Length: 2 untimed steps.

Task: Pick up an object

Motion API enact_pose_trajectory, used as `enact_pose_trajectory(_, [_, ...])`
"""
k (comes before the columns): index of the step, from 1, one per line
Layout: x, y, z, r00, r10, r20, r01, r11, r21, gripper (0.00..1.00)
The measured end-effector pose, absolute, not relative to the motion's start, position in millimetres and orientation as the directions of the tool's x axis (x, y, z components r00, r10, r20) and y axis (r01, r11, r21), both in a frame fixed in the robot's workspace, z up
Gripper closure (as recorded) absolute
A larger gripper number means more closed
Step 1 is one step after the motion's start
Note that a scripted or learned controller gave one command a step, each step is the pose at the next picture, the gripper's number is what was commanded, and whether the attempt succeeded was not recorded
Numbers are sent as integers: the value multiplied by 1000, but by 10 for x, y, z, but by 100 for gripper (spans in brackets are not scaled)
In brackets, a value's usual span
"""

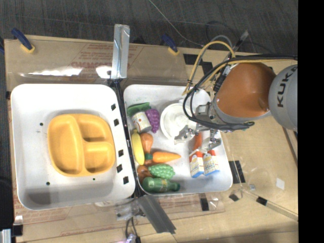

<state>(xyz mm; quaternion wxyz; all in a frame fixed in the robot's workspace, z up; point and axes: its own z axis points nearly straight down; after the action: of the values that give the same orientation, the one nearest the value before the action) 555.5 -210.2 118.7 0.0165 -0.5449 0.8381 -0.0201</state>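
My gripper (199,137) is down in the right bin (223,181), beneath the orange wrist band. Its two fingers (184,134) stand spread apart, so it is open. Between them shows the red top of a small white bottle (197,165); a second such bottle (210,163) lies right beside it. The fingers do not visibly clamp either bottle. A white round cup (171,118) sits just left of the gripper. Further left lie purple grapes (153,119), an orange carrot (164,157), a yellow banana (136,147) and green toy vegetables (161,171).
The left bin (25,105) holds a yellow divided tray (81,143). A metal bracket (120,52) stands at the far end of the wall between the bins. Cables (207,65) loop above the wrist. Toys crowd the right bin's left side.
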Motion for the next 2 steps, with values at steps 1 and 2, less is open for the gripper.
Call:
enact_pose_trajectory(1, [5579, -2133, 1186, -501, -865, -9, -864, 501, -52, 0])
enact_pose_trajectory(2, [5520, -2141, 1193, -561, -828, -16, -826, 561, -60, 0])
